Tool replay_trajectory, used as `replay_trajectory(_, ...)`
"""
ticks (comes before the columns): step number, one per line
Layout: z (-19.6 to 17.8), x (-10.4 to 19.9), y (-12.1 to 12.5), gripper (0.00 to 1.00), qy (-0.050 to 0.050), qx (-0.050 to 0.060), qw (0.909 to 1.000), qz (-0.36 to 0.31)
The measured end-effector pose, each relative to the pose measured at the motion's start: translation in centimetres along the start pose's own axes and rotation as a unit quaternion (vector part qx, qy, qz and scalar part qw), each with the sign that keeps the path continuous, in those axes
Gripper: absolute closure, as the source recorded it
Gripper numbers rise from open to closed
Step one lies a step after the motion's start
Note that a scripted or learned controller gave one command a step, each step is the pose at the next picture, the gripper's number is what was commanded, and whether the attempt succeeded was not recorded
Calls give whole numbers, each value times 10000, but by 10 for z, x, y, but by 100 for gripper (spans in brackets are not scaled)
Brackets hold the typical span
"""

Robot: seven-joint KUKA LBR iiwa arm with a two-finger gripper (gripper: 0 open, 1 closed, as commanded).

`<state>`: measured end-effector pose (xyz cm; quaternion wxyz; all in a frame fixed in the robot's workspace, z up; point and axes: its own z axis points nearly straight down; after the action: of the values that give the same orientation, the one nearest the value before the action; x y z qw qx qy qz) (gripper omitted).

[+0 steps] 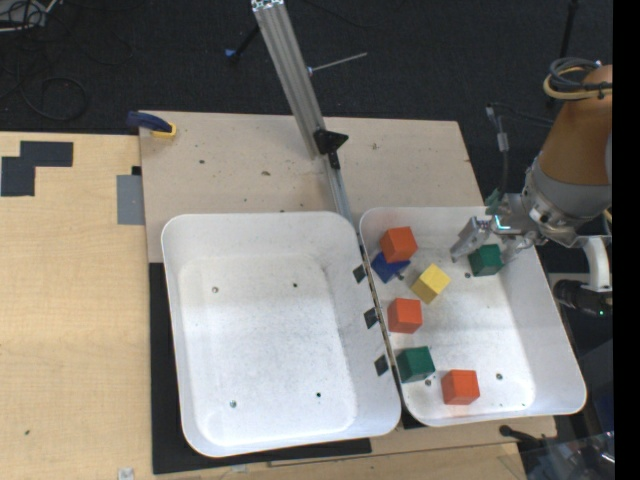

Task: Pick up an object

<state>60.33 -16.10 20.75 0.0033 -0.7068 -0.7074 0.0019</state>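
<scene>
My gripper (489,247) is over the far right part of the right bin (560,368), below the grey arm with its orange band. A dark green block (486,261) sits between its two fingers, which close against the block's sides. Other blocks lie loose in the same bin. There is an orange block (399,242) on top of a blue block (386,265), a yellow block (431,282) and a second orange block (405,315). Nearer the front edge are another green block (416,363) and a third orange block (460,386).
The left bin (200,268) adjoins the right one along a shared rim with black clips (371,317). A slanted aluminium bar (295,78) rises behind the bins. A blue and yellow clamp (152,124) lies at the bench's far left corner.
</scene>
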Motion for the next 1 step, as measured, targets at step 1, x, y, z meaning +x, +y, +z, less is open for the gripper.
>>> replay_trajectory(1,-2,0,1,0,-4,-20,10000,-3)
